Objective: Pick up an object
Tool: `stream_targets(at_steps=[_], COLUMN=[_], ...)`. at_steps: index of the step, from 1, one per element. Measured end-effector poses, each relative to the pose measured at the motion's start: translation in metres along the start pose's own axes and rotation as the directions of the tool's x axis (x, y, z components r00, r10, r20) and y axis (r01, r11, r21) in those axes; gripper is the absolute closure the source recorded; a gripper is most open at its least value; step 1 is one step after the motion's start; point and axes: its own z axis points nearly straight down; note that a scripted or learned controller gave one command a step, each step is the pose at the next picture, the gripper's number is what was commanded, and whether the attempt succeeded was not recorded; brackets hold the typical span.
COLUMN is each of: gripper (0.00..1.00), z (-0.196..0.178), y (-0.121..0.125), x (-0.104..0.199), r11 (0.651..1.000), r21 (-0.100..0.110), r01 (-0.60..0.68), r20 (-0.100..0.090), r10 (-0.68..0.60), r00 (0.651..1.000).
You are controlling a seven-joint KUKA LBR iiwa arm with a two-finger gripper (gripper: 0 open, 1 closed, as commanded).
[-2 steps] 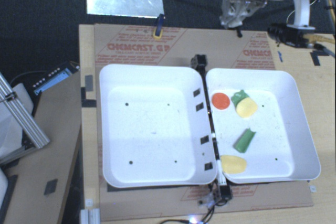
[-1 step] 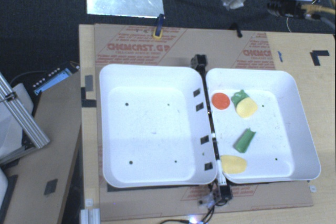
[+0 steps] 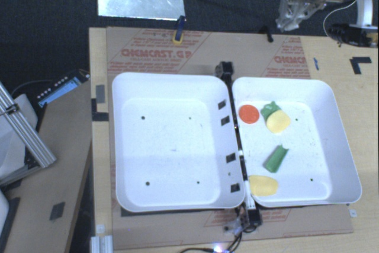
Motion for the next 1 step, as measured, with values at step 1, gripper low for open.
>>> stream_targets(at_steps=[1], gripper=[1.00], z=[-0.0022], y=[0.0003], x=[-0.0097], r11=[1.000], r21=[-0.003], r01=[0.002], r20=[-0.001], r10=[-0.002], r00=[1.000])
